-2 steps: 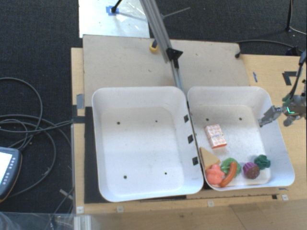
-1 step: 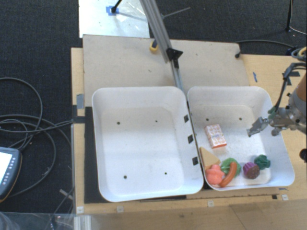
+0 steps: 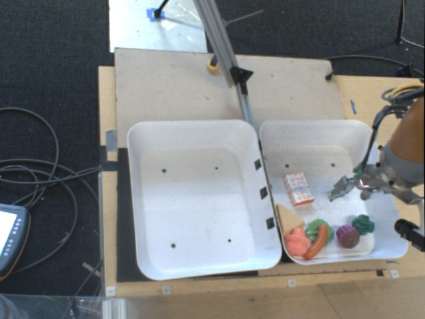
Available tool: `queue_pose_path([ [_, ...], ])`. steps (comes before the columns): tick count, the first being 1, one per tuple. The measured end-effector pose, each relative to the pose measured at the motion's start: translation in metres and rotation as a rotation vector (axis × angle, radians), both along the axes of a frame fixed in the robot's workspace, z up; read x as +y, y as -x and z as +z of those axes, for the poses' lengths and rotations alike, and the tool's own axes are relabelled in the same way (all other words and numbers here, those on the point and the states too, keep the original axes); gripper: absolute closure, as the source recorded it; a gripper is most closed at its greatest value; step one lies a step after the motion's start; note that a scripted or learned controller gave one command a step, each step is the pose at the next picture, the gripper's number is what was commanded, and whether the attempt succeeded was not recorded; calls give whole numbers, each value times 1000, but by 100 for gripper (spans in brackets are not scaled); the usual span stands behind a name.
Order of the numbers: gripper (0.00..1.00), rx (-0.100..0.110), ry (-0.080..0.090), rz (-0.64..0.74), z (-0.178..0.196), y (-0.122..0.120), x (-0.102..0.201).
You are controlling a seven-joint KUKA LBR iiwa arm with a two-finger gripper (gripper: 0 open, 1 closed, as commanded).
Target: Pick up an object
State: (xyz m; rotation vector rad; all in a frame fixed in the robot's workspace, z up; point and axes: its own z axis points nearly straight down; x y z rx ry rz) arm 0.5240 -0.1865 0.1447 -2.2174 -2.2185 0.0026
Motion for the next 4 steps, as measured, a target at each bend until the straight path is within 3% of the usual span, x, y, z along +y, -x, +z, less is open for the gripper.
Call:
queue_pose_path([
  [1,0,-1,0,0,-52,0,1],
  [2,100,-8,3,-1,-39,-1,-1],
  [4,100,-13,6,4,69,-5,-11],
])
